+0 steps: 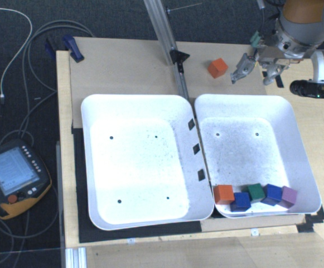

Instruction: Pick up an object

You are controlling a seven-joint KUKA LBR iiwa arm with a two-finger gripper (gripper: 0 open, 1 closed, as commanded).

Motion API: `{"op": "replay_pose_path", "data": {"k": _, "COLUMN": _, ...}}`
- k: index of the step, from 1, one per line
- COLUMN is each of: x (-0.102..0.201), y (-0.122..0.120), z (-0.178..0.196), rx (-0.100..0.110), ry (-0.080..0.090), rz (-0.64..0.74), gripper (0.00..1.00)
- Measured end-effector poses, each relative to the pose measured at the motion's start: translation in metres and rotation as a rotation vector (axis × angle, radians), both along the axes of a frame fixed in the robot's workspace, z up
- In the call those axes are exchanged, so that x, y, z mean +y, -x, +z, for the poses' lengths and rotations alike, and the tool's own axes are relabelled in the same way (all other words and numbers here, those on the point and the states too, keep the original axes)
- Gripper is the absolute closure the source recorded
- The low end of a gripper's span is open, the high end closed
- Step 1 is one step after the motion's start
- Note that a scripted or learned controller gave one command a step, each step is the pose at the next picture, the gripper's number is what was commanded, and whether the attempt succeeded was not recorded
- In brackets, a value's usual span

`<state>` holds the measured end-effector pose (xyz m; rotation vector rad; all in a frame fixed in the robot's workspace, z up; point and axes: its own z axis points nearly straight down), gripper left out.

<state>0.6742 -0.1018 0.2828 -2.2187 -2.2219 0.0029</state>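
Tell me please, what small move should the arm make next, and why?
Probably shift the gripper left toward the small orange cube on the wooden bench. The gripper hangs beside it, above the right white bin, with its jaws open and nothing between them.

Spread fingers [257, 71] above the right bin [295, 121], five blocks [255, 194] along its near edge.

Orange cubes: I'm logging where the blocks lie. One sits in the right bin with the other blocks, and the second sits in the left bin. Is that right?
Not quite. The camera view shows one orange cube in the right bin with the other blocks, but the second orange cube lies on the bench behind the bins, near the gripper, not in the left bin.
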Motion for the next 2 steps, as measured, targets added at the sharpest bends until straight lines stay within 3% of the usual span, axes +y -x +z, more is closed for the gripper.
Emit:
{"op": "replay_pose_path", "data": {"k": 1, "x": -0.011, "y": -0.002, "z": -0.146, "rx": 0.008, "ry": -0.001, "rz": -0.002, "gripper": 0.00}}
{"op": "replay_pose_path", "data": {"k": 2, "x": 0.065, "y": 0.014, "z": -0.078, "rx": -0.009, "ry": -0.004, "rz": 0.007, "gripper": 0.00}}
